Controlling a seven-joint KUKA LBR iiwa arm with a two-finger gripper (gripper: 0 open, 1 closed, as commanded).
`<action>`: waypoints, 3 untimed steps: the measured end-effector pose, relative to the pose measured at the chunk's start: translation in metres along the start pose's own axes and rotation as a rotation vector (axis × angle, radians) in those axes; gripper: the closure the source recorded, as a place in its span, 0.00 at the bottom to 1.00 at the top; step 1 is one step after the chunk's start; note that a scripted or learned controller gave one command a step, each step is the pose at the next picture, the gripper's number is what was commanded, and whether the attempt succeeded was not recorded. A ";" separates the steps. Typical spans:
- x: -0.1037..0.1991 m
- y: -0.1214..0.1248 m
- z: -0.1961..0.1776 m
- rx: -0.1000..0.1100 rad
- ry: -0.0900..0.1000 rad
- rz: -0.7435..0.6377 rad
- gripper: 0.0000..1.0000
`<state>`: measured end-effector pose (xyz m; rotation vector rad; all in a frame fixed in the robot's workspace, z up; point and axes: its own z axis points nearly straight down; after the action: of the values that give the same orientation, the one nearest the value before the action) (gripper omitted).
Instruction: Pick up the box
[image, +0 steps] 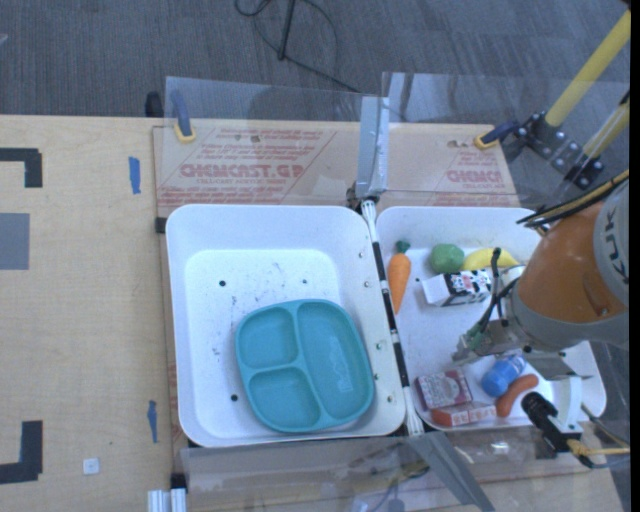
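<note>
Overhead, the grey arm (585, 270) with its orange band reaches in from the right above the right-hand bin (400, 225), and the jaws (478, 345) hang low near the middle of that bin; they are too small and too much in shadow to tell whether they are apart or together, and nothing can be made out between them. Just below the jaws and a little to their left lies the box (447, 393), a small red and white carton lying flat on the bin floor near the front rim; its print cannot be read. Right of the box and just below the jaws sits a blue object (499, 378), with a red-orange sausage-shaped item (513, 395) touching it on the far side. Above the jaws lies a white package with dark print (452, 287), its writing too blurred to read, and beyond it a green round item (446, 258) and a yellow banana (490, 259). To the upper left of the jaws a toy carrot (398, 278) lies against the bin's left wall. Well to the left, the other bin (190, 300) holds a teal divided tray (303, 365). Behind both bins, protective film on the surface carries red lettering (242, 170) that looks like "CHEMCAST GP", though it is faint.
</note>
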<state>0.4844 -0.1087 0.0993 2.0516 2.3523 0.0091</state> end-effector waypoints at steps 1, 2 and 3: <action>-0.002 0.011 -0.076 0.016 0.011 -0.084 1.00; -0.090 -0.014 -0.105 0.012 0.009 -0.267 1.00; -0.091 -0.013 -0.115 0.008 0.005 -0.267 1.00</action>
<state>0.4817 -0.2000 0.2153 1.7247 2.6112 0.0009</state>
